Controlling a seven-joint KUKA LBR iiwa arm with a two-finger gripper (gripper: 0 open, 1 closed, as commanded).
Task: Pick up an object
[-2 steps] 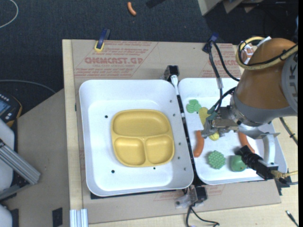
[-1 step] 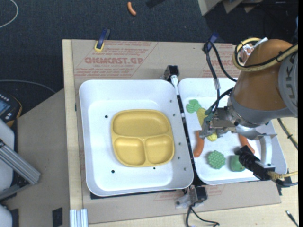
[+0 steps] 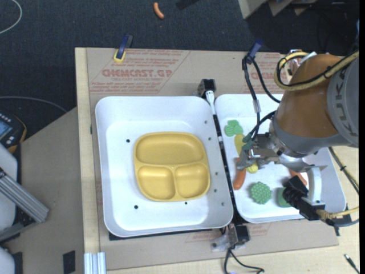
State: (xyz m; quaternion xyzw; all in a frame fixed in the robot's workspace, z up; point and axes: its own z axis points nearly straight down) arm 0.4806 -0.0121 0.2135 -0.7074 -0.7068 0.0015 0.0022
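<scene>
Low over the right bin (image 3: 336, 194), the end effector (image 3: 251, 157) sits near that bin's left wall; whether it is open, closed or gripping anything cannot be told. Nearest in the right bin lie a green bumpy ball (image 3: 261, 192) and a green piece (image 3: 284, 197) beside it. An orange carrot-like piece (image 3: 239, 179) lies just under the end effector. Farther back in the right bin rests a green leafy toy (image 3: 232, 128). Left of the right bin, the other bin (image 3: 114, 153) holds a yellow divided plate (image 3: 170, 165).
</scene>
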